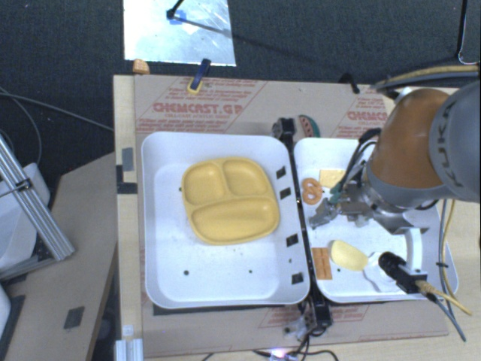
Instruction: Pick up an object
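**Tool low in right bin, nothing lifted**

The tool hangs low over the right bin, between the orange pretzel-shaped piece and the pale yellow scoop. How far open it is cannot be told, and nothing shows in its hold. A yellow divided plate lies in the left bin. The pick seems yet to be made.

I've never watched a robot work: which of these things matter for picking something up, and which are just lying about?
Likely in the job: gripper, above the right bin; orange pretzel shape, yellow square, pale yellow oval, orange ridged piece in it.
Just lying about: blue-and-yellow tool and silver sheet beyond the bins; yellow divided plate in the left bin.
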